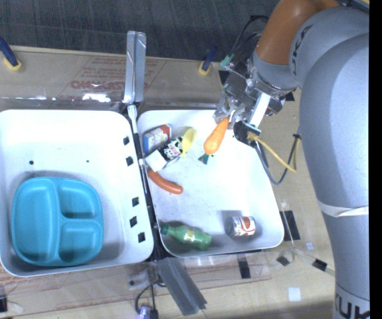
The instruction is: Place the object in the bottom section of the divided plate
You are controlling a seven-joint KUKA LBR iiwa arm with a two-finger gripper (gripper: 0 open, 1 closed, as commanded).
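The carrot (215, 136) hangs tilted at my gripper (229, 119), at 12 o'clock in the right bin (264, 191). My fingers pinch only its top end. Risk: this shallow end grip slips during transfer to the divided plate (56, 221) at 8 o'clock, dropping the carrot short of the bottom section.

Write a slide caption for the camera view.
Gripper lifts a toy carrot over the right bin; blue divided plate waits left.
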